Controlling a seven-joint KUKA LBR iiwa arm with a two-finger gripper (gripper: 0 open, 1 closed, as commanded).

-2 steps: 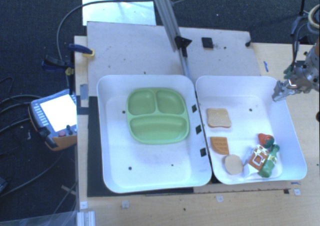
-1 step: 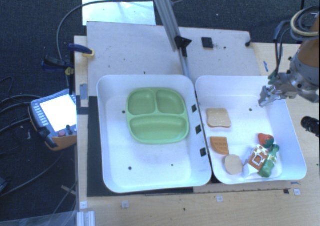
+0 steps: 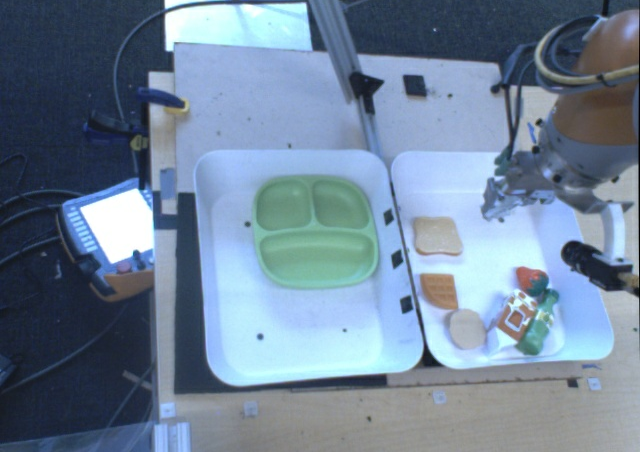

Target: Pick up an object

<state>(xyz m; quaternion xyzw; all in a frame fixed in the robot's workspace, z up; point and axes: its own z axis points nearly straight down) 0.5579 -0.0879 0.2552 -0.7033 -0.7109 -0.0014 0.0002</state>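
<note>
**Bread slice closest to the gripper**

Bread slice [image 3: 437, 236] lies flat in the right bin [image 3: 590, 340], near its left wall, with a cracker [image 3: 439, 290], a round biscuit [image 3: 466, 328] and a small toy cluster [image 3: 527, 312] further down. Gripper [image 3: 498, 202] hovers above the bin's upper part, nothing in it — how wide it stands, I cannot tell. Best approach: centre over one isolated piece, descend straight. No legible writing.
</note>
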